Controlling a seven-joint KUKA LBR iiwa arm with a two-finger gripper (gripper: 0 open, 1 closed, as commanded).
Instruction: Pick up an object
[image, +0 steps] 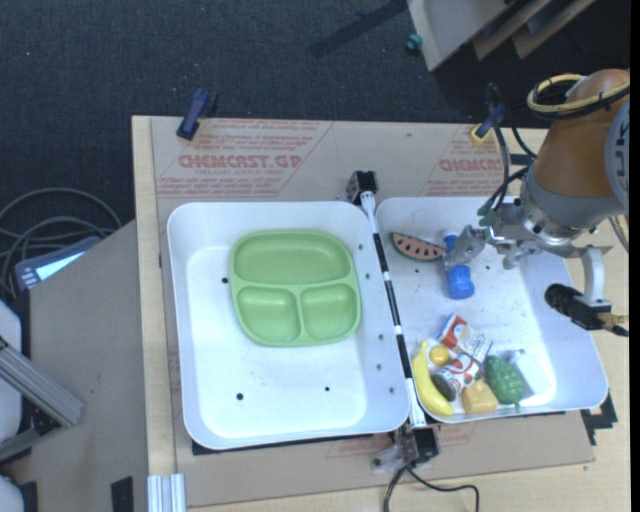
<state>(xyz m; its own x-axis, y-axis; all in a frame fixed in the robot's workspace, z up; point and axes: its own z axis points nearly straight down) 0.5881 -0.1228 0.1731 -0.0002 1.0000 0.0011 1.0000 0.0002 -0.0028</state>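
You see the gripper (492, 252) in the upper part of the right bin (565, 355), in the right half of the frame; its two fingers (470, 243) stand apart, so it is open, and nothing is between them. The arm (575, 160), grey below and orange above, comes in from the upper right corner of the frame.

The things you can pick all lie in this right bin. A blue cylinder (458, 281) is just below and to the left of the gripper; from this view you cannot tell if they touch. A watermelon slice (415, 246) lies further left, near the wall next to the other bin, and apart from the cylinder.

Toward the lower edge of the same bin a small heap lies together; a yellow banana (432, 388) is on its left side, a red and white packet (460, 358) is just above it, and a yellow block (481, 399) and a green bumpy thing (507, 380) are on the right. These are pressed close to each other and are well apart from the gripper.

The left bin (300, 400) takes the middle of the frame; in its upper half a green plate (295, 262) with three compartments lies flat. Both bins sit side by side on the bench (250, 160), whose brown surface bears red lettering; a blue clamp (194, 113) sits at the upper left corner of the bench.
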